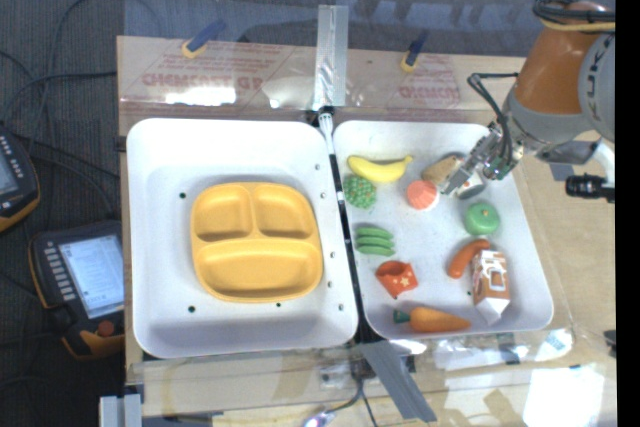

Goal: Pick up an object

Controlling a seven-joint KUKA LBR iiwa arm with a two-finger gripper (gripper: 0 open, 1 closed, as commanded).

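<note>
While my jaws (478, 165) hover low in the right bin (535, 260), grip unreadable, the tan lump (441, 167) lies beside them; next, I judge, closing squarely on it.

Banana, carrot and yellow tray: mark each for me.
banana (378, 167), camera view, middle of its curved body.
carrot (438, 320), camera view, middle of its orange body.
yellow tray (257, 263), camera view, floor of its large compartment.

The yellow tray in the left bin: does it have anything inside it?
The yellow tray shows three bare compartments with nothing lying in them. It rests on the floor of the left bin; whatever part of that floor lies under the tray is covered.
</note>
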